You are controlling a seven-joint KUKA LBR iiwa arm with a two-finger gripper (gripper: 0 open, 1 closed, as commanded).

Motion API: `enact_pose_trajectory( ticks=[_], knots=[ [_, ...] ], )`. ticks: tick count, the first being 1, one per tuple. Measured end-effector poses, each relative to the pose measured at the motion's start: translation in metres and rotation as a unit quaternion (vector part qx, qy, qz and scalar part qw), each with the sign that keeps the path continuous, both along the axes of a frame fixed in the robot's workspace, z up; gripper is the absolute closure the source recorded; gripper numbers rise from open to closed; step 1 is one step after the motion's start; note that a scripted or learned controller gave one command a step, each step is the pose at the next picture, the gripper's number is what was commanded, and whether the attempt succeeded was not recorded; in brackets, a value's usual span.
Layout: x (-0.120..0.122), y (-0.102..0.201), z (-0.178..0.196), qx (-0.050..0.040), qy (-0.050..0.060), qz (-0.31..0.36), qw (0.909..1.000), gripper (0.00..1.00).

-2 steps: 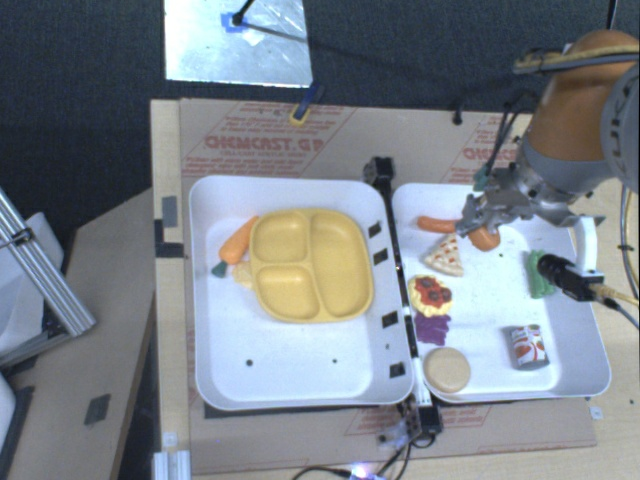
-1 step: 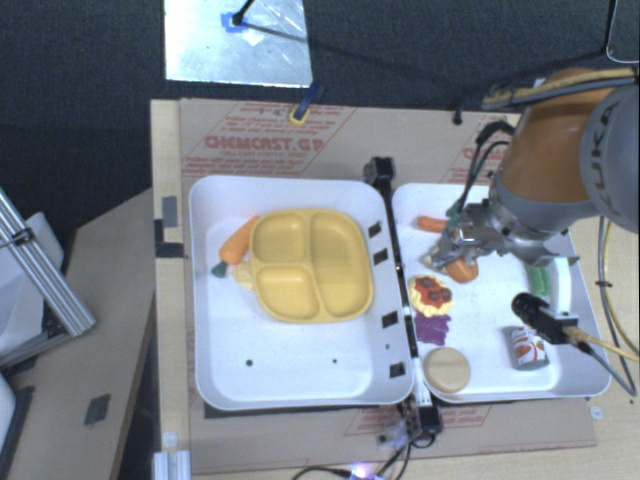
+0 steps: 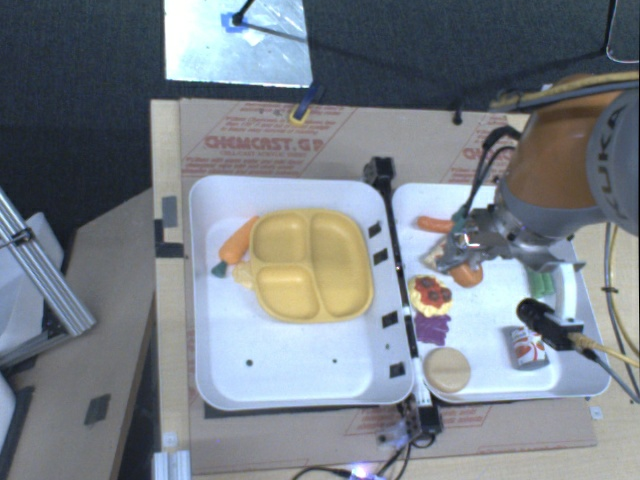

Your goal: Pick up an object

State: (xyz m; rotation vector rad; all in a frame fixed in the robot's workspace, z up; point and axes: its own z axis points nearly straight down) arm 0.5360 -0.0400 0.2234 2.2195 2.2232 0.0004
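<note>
The jaws (image 3: 462, 255) hung low in the right bin (image 3: 580, 363), directly over a small orange toy (image 3: 468, 275) beside the toy pizza slice (image 3: 431, 293). How wide they stood I could not tell. This looked like the reach-and-grasp step; next, close and lift straight.

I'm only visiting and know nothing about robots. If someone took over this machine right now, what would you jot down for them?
Gripper: low in the right bin, over a cluster of toy food; finger state unreadable.
Right bin: orange piece, pizza slice, purple piece, round bun, small can.
Left bin: yellow divided plate, carrot at its left edge.
Done: nothing visibly lifted.
Left: grasp and raise one object.
</note>
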Motion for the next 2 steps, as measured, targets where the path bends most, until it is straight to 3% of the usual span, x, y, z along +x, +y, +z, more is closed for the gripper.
enact_pose_trajectory(
  ticks=[1,2],
  knots=[
    [0.004,0.005,-0.003,0.0001,-0.001,0.001,1.0,1.0],
    [0.01,-0.011,-0.003,0.0002,-0.001,0.0,1.0,1.0]
  ],
)
